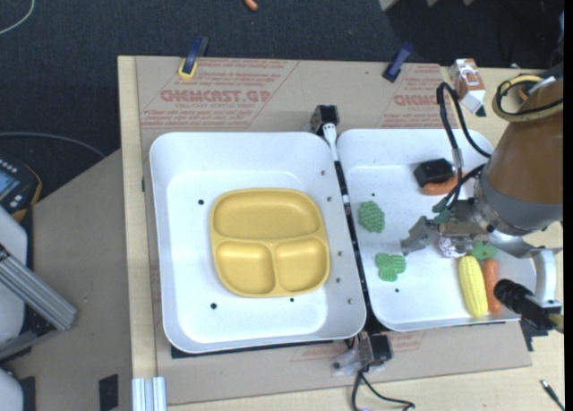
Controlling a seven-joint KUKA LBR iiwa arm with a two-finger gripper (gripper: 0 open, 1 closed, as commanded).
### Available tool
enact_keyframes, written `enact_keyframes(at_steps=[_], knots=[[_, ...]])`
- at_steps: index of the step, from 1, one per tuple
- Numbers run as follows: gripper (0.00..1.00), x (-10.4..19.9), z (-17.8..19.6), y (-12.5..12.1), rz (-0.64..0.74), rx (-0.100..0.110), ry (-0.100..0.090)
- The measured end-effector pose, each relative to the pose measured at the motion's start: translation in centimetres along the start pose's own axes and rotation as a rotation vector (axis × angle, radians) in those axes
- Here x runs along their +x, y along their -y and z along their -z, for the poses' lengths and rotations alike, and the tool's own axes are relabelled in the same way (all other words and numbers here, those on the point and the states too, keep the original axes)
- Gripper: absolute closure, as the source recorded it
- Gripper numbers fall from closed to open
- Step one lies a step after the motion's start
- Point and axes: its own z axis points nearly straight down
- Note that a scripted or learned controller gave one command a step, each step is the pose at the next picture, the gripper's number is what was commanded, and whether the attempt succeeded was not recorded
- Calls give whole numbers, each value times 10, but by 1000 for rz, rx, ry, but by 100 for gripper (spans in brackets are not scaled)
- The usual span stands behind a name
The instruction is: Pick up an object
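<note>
Two bins: left bin (170, 221) bears a yellow divided plate (269, 241); right bin (385, 154) holds the items.
Gripper (436, 235): over right bin, fingers spread, nothing between them.
Broccoli pieces: one (372, 216) at gripper's nine o'clock, another (390, 266) at seven.
Corn (473, 286): five o'clock, beside carrot (491, 275).

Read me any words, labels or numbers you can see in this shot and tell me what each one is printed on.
"CHEMCAST GP" in red, on the brown protective sheet covering the board under the bins, above the left bin.
The same red print repeats above the right bin, cut off by the arm; only a partial word shows at.
Smaller red lines beneath and around each logo: too small to read.
Nothing readable on the yellow tray or toy foods.
</note>
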Motion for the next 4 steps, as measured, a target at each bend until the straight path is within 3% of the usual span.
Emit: enact_keyframes(at_steps=[1, 3, 4], knots=[[0, 0, 5, -3, 3, -12, 2], [0, 1, -110, -7, 1, -9, 0], [100, 1, -97, -8, 1, -14, 2]])
